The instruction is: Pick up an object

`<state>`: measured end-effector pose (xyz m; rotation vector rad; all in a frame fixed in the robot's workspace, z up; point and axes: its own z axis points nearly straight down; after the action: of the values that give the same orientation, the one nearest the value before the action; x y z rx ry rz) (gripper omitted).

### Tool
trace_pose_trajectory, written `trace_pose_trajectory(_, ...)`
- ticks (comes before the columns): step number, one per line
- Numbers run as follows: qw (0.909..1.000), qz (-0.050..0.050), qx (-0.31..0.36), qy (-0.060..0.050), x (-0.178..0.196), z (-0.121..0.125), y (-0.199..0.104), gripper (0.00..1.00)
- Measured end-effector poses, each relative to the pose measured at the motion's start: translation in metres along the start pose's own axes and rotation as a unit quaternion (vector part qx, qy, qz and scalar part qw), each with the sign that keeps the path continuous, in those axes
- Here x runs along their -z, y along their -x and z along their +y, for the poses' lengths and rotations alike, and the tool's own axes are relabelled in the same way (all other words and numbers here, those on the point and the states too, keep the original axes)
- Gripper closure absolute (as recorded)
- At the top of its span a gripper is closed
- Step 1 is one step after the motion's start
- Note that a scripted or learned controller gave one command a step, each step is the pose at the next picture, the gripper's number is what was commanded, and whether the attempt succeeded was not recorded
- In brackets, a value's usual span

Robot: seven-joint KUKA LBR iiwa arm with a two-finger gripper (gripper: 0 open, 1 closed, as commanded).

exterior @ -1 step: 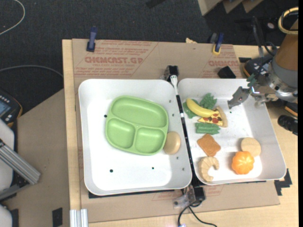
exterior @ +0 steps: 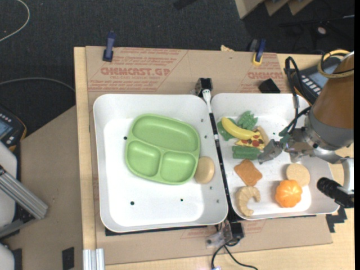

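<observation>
- The table [exterior: 169,66] is flat brown cardboard with red printed lettering, and it bears 2 shallow white bins with smooth, glossy walls and rounded corners.
- The left bin [exterior: 112,207] holds a matte green plate [exterior: 163,148], a rounded plastic tray moulded into 3 compartments, 1 long one on the far side and 2 smaller ones on the near side.
- A smooth tan egg-shaped piece [exterior: 205,170] lies touching the plate's near right edge.
- The right bin [exterior: 236,101] holds toy food: a curved yellow banana [exterior: 235,130] at the far left, a leafy dark green piece [exterior: 247,119] just beyond it, and a slice with red and yellow patches [exterior: 256,138] beside them.
- Nearer lie a flat orange-brown square cracker [exterior: 248,172], a pale ridged croissant [exterior: 248,197], a dimpled orange tangerine [exterior: 288,193] and a pale round bun [exterior: 297,174].
- The grey arm with its orange band [exterior: 334,97] reaches in from the right; the jaws [exterior: 271,151] sit low over the bin's middle, just right of the slice.
- Whether the jaws are spread or pressed together cannot be told.
</observation>
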<state>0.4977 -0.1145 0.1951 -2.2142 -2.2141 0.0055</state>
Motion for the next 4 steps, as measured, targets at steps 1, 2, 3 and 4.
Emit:
trace_pose_trajectory(1, 1.0, 0.0, 0.003, 0.002, -0.003, -0.019, -0.068, 0.0)
trace_pose_trajectory(2, 1.0, -0.002, 0.0, 0.005, 0.008, -0.018, -0.063, 1.0)
trace_pose_trajectory(3, 1.0, -0.001, 0.004, 0.002, -0.013, -0.019, -0.135, 1.0)
trace_pose_trajectory(4, 0.9999, 0.0, 0.004, 0.011, 0.098, -0.005, -0.185, 1.0)
